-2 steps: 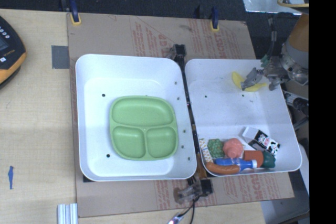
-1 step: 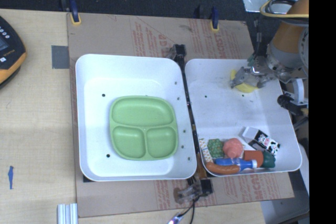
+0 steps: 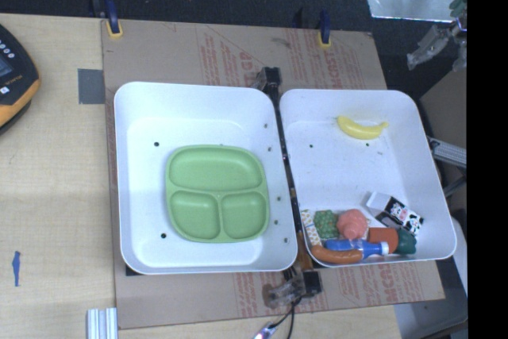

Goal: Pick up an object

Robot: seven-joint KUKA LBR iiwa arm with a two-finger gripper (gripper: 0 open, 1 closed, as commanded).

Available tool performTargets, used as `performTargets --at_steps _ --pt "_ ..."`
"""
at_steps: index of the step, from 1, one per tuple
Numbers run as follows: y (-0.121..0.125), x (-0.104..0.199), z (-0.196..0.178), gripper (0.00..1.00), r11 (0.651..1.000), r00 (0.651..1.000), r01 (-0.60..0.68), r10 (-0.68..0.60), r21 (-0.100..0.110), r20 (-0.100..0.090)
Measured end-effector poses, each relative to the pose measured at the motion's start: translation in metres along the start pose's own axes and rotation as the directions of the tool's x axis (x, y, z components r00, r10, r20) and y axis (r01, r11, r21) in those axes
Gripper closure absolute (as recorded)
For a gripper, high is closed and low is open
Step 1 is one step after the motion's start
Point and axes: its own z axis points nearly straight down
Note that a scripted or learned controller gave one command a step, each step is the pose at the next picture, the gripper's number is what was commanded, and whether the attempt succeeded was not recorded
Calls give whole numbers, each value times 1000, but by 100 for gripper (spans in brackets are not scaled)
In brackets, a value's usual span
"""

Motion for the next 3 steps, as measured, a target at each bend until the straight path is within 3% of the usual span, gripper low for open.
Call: performTargets --at_steps 1,2,3 --pt "-75 1 146 0 1000 1000 0 0 7 -2" --pt "-5 9 212 0 1000 1000 0 0 6 -1" --pt "-5 8 200 100 1000 1000 3 -3 4 1"
